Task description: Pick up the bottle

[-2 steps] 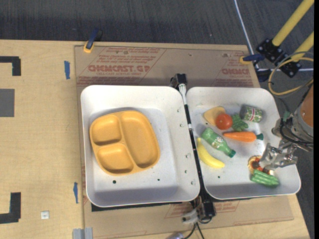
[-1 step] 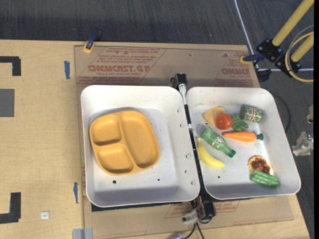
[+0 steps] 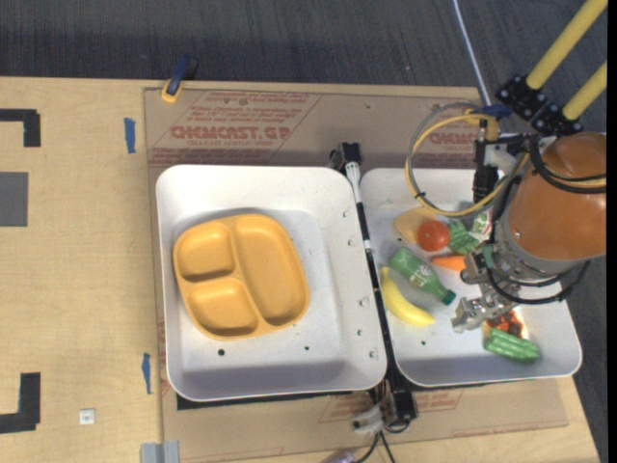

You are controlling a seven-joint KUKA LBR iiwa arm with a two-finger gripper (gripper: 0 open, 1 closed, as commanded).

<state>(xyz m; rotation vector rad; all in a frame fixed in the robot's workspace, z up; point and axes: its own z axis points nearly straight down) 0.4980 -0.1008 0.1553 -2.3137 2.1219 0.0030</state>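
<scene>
While the gripper (image 3: 474, 312) hovers just right of the green bottle (image 3: 420, 274), jaw state's anyone's guess; looks like approach stage, next it needs shifting left onto it.

The arm (image 3: 559, 201) runs off the right edge and hides part of the right bin (image 3: 569, 355).

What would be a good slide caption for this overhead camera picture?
Gripper hovers in the right bin beside the green bottle; yellow tray in the left bin.
</scene>
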